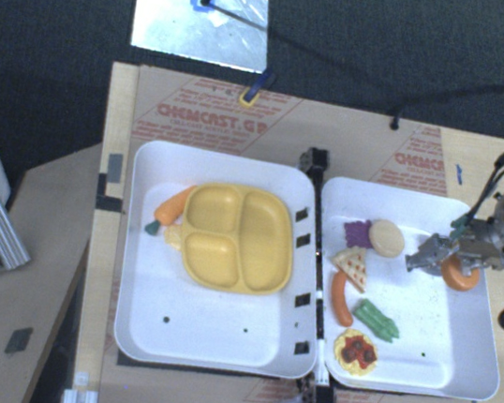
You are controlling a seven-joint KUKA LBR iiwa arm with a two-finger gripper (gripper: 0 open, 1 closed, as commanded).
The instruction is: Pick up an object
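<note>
Camera view looks down on two shallow white bins side by side. At the right of the frame, the grey arm with its orange band reaches over the right white bin (469, 358). Its two-finger gripper (428, 255) hangs low over the bin's upper right part. I cannot tell if the fingers are spread or pressed together. A small orange ring-shaped toy (460, 275) sits right beside the gripper, partly hidden by it. I cannot tell if it is being pinched.

Left of the gripper lie a round tan bun (386, 237) and a purple bunch of toy grapes (357, 232), touching each other. Below them are a pizza slice toy (353, 266), a long orange-red sausage (342, 298), a green bean pod (375, 320) and a little yellow plate of red spaghetti (356, 351).

The left white bin (201, 344) holds a yellow plastic plate with three parts (231, 237). An orange toy carrot (172, 206) lies against the plate's upper left edge.
</note>
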